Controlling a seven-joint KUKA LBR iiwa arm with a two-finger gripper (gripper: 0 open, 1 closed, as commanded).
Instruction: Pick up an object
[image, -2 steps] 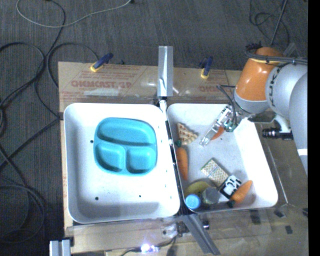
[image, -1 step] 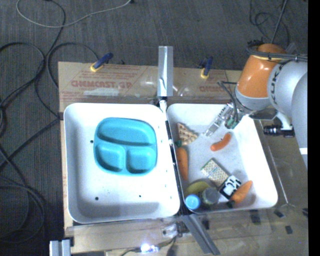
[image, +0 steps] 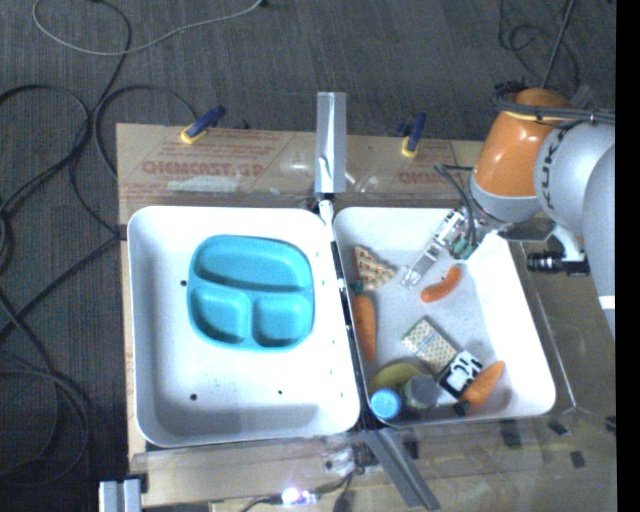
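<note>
Camera view: gripper (image: 415, 273) low in the right bin (image: 520, 330).
Whether it's clenched, I cannot tell; a small orange sausage (image: 441, 284) lies just beside it.

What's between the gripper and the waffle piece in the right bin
In the camera view, bare white bin floor lies between the gripper and the waffle piece. The orange sausage lies on the gripper's other side.

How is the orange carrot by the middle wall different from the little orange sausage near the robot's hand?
The carrot is longer and lies straight along the bin's left wall; the sausage is shorter, redder, and lies tilted in the open floor. The carrot tapers; the sausage has rounded ends. Both lie in the right bin.
</note>
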